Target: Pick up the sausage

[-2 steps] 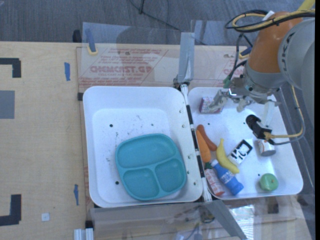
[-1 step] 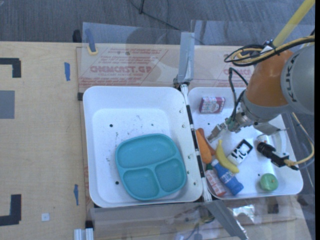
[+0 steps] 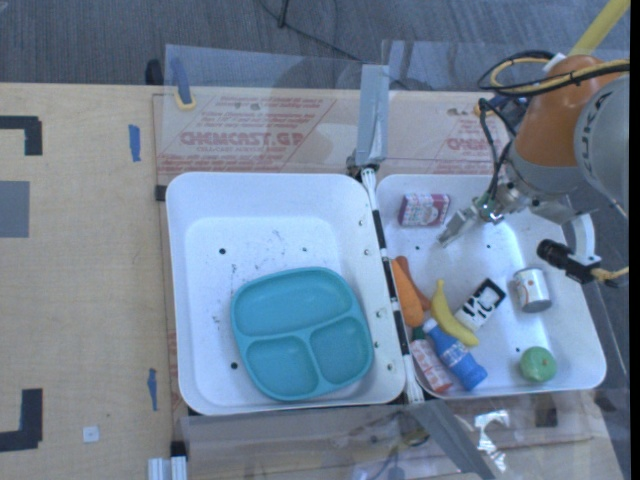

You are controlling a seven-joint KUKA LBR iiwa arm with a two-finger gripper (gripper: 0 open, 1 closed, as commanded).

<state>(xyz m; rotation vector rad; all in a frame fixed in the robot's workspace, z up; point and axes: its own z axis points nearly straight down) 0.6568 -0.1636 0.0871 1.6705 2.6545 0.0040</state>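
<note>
The sausage [image 3: 406, 290] is a slim orange-red piece lying along the left wall of the right bin [image 3: 590, 338], beside the divider. My gripper [image 3: 452, 232] hangs over the upper middle of that bin, up and to the right of the sausage and apart from it. Its fingers point down-left and stand open with nothing between them. A yellow banana [image 3: 452, 315] lies just right of the sausage's lower end.
The right bin also holds a pink-and-white carton [image 3: 424, 209], a black-and-white box [image 3: 482, 301], a silver can [image 3: 530, 289], a green ball [image 3: 538, 365], a blue bottle [image 3: 458, 358] and a red packet [image 3: 432, 367]. A teal divided plate [image 3: 302, 330] lies in the left bin [image 3: 200, 228].
</note>
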